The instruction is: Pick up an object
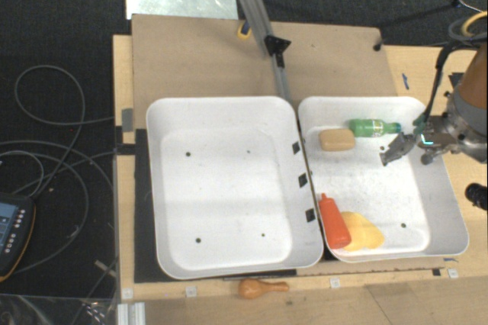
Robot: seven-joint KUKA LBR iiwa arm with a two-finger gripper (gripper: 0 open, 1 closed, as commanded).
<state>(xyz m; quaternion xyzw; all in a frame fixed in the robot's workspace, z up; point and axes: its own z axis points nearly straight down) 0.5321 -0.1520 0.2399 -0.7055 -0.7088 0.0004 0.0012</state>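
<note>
The right bin point(446, 220) holds several objects. A tan block point(336, 139) lies near its far left, and a green bottle point(373, 127) lies on its side just right of the block. A red-orange bottle point(333, 221) rests along the near left wall, with a yellow object point(365, 233) touching it on the right. My gripper point(409, 152) hangs over the right bin's far right part, just right of and slightly nearer than the green bottle. Its fingers stand spread, open, with nothing between them.
The left bin point(156, 186) sits beside the right one, black clips along the shared wall. A brown wooden piece point(263, 287) lies on the bench in front of the bins. A grey pole point(255, 7) slants in from the top.
</note>
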